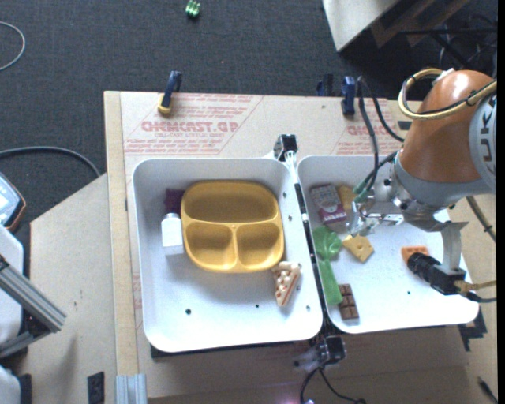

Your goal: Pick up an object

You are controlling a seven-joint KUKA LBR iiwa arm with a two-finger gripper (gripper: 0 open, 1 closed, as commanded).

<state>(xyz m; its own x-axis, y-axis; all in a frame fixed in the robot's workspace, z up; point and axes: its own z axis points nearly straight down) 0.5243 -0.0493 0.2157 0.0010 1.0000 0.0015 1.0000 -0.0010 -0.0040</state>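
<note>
While my left bin holds the yellow divided plastic tray, I'd target the yellow cheese-like wedge in the right bin, dropping squarely over it; my gripper hovers just above, its spread unclear to me.

You can't make out the gripper; the arm hides most of it and covers part of the right bin. The yellow tray hides most of 1 dark purple item. The tiny green thing on the floor is too small to identify.
</note>
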